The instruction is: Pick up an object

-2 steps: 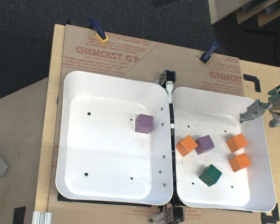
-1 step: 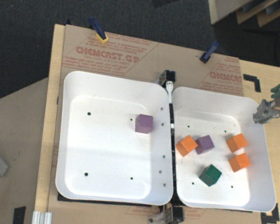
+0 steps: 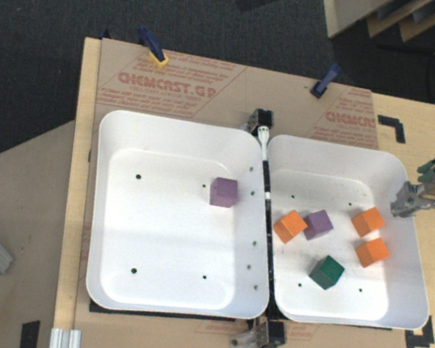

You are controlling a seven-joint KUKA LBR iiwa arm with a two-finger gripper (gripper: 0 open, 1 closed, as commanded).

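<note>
Cardboard-topped bench (image 3: pixel 215 87), two white bins (image 3: pixel 108 193), jaws (image 3: pixel 406 203) over right bin's rim, grip state unclear

Six small cubes lie flat, all apart from the gripper (image 3: pixel 403 203).

The near orange cube (image 3: pixel 368 222) is closest, just left of the gripper and slightly below it in the view, turned at an angle. The lower orange cube (image 3: pixel 371 252) lies just below that one, near it but apart. The right purple cube (image 3: pixel 318 224) sits farther left, touching or nearly touching the far orange cube (image 3: pixel 290 226) on its left. The green cube (image 3: pixel 327 272) lies lowest, well down and left of the gripper. These five share the right bin (image 3: pixel 344 152).

The left purple cube (image 3: pixel 223 192) lies farthest from the gripper, alone in the left bin (image 3: pixel 176 126).
</note>
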